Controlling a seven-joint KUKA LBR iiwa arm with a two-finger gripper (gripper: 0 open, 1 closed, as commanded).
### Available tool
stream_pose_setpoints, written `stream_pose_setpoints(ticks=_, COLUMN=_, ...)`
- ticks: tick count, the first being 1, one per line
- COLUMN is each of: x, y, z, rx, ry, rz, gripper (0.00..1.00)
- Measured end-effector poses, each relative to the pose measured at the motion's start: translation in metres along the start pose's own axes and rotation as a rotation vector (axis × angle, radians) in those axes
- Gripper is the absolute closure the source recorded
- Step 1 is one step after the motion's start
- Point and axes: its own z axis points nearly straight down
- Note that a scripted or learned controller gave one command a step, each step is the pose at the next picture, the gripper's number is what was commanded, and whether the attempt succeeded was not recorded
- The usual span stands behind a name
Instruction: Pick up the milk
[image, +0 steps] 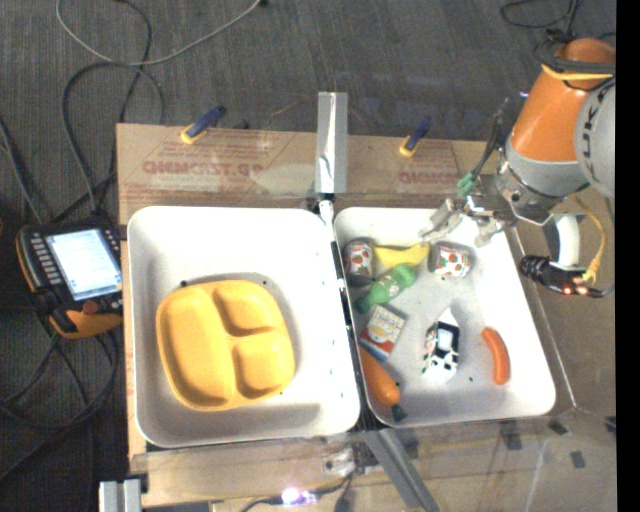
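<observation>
Black-and-white, the milk carton (440, 349) lies low in the right bin (535, 385), well apart from the open, empty gripper (462, 219), which risks snagging the strawberry-printed cup (451, 262) beneath it on descent.

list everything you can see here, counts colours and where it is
bins: 2, white, side by side on the bench
divided tray: 1, yellow, in the left bin
milk carton: 1, black and white cow pattern, middle of the right bin
cans: 2, white with red marks, back of the right bin
banana: 1, yellow, between the two cans
bottle: 1, green, beside the banana
small box: 1, blue, white and red, left of the milk carton
carrot: 1, orange, front left corner of the right bin
sausage: 1, orange-red, right of the milk carton
clamps: 2, blue and yellow, back edge of the board
handheld screen: 1, black, lit, left of the bench
gripper: 1, metal, over the back of the right bin
</observation>
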Motion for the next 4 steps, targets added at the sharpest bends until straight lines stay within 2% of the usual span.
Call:
stream_pose_setpoints(ticks=1, x=-0.024, y=-0.055, z=0.124, rx=0.001, ry=0.0, rz=-0.006, gripper=0.0)
stream_pose_setpoints(ticks=2, x=-0.026, y=-0.106, z=0.133, rx=-0.017, ry=-0.005, rz=0.066, gripper=0.0)
stream_pose_setpoints(ticks=3, x=0.017, y=-0.112, z=0.133, rx=-0.019, ry=-0.009, rz=0.062, gripper=0.0)
stream_pose_setpoints(ticks=4, x=-0.025, y=-0.119, z=0.133, rx=-0.016, ry=-0.004, rz=-0.017, gripper=0.0)
